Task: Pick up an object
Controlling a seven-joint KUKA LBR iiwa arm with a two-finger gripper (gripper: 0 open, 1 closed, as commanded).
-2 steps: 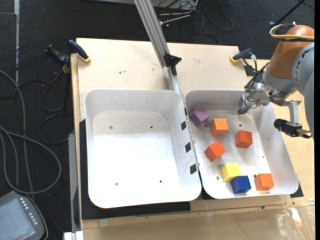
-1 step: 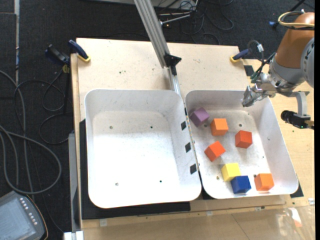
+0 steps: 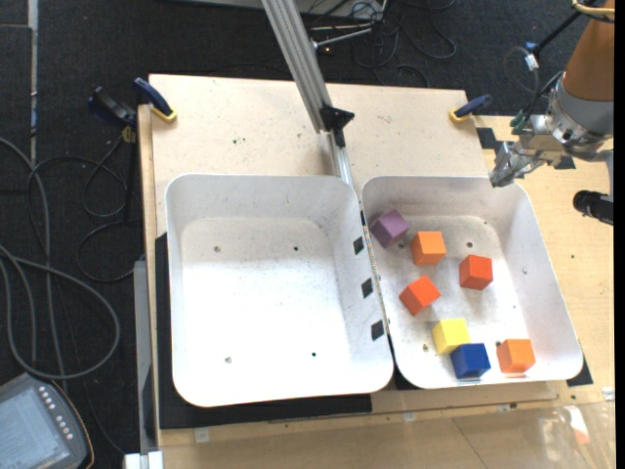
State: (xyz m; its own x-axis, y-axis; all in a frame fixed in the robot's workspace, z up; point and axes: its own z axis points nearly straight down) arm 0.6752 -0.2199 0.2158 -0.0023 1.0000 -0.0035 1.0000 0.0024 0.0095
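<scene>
Camera view. End effector (image 3: 504, 171) sits at the upper right, over the far right corner of the right bin (image 3: 547, 262), just at or outside its rim. Its tips are small and blurred here; cannot tell whether wide or narrow. Nothing visible between them.

Candidate objects all lie in the right bin, below and left of the end effector as the picture reads:
- purple cube (image 3: 392, 227), well to its left, nearest the divide between the bins
- orange cube (image 3: 428, 247), just beside the purple one, on the side toward the end effector
- red cube (image 3: 476, 271), closest to the end effector, below it
- second orange cube (image 3: 420, 294), further down and left
- yellow cube (image 3: 449, 334) touching blue cube (image 3: 471, 361), far below
- third orange cube (image 3: 516, 356), far below, just beside the blue

Left bin (image 3: 195, 203) lies well apart to the left. Both bins rest on the surface (image 3: 254, 125).

Progress, my judgement: nothing picked up yet. All cubes rest on the bin floor. Left to do: move in over one cube, descend, close, lift. Red cube looks the easiest, standing clear of its neighbours.
</scene>
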